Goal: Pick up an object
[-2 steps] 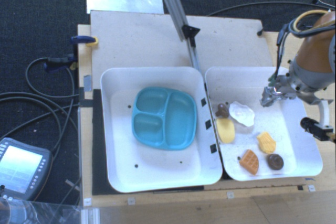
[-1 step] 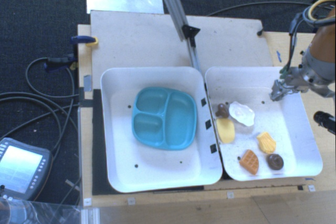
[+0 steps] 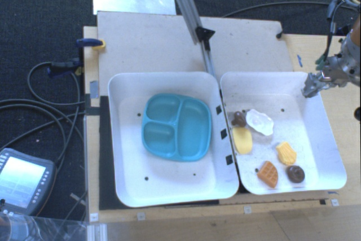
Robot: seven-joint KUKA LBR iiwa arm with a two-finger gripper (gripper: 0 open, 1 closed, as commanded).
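Right bin (image 3: pixel 316 121) — food toys (image 3: pixel 265 149) below gripper (image 3: pixel 312 87)

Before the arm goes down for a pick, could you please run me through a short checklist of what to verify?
1. Things to pick lie in the right bin: ok, six small food toys.
2. Claw above that bin: ok, over its far right corner.
3. Claw carrying nothing: cannot tell at this size.
4. A target standing apart: ok, the yellow waffle sits clear of its neighbours.
5. Crowded spots: not ok, the white piece touches the small brown one.
6. Blue tray out of the way: ok, in the left bin.
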